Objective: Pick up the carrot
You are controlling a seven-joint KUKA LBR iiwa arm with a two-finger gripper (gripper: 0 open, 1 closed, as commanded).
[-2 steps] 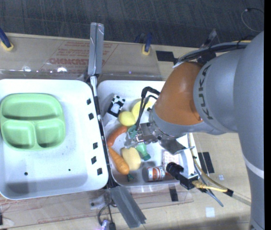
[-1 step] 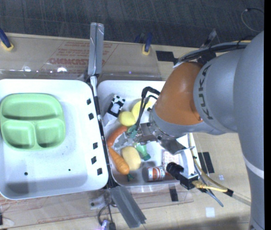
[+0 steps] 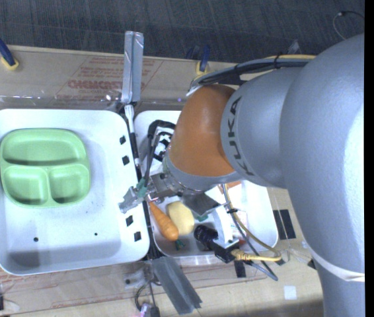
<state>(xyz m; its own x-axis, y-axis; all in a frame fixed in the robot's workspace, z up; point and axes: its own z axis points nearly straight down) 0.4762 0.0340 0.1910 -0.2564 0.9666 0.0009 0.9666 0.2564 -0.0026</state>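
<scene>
Camera view: my arm point(image 3: 273, 124) reaches over the right bin point(image 3: 266, 210), where the carrot point(image 3: 164, 223) lies near the left wall, touching a pale yellow potato point(image 3: 182, 218). Gripper point(image 3: 141, 193) sits just above the carrot; open or closed, I cannot tell. A green tray point(image 3: 43, 167) rests in the left bin point(image 3: 55, 249).

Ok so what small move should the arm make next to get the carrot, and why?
Probably a short shift toward the carrot before descending. It lies slanted in the right bin, touching the yellowish piece beside it, and nothing grips it yet. The tool sits by the divider between the bins, up and left of the carrot. The arm hides its fingers, so this is a guess.
</scene>
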